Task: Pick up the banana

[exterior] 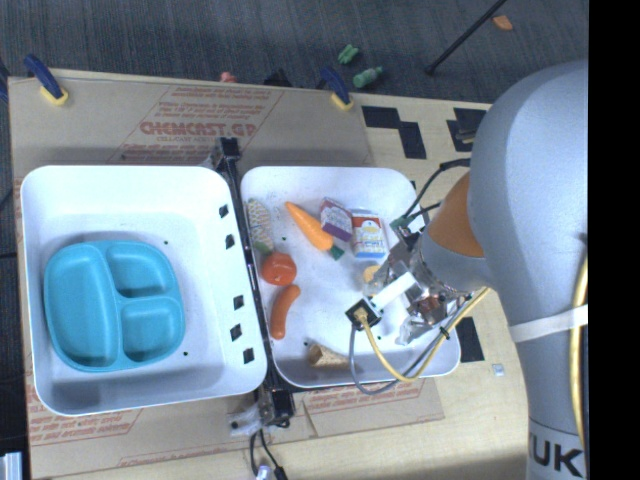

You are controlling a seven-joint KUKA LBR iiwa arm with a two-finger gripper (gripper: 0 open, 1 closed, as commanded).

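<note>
Claw point(385, 303) low over the right half of the right bin point(330, 173), beneath the grey arm point(530, 198); released or clenched, cannot tell. Banana's place: cannot tell either, nothing plainly a banana near the claw. Yellow cable point(420, 363) looped just below the claw. Up and left of the claw, near it, a small carton point(369, 236) and a purple packet point(337, 222), then a carrot point(308, 226). Further left, a tomato point(279, 267) above a sausage point(283, 309). Below and left, a brown scrap point(322, 353). Far left, well apart, a blue tray point(113, 304) in the left bin point(40, 183).
</note>
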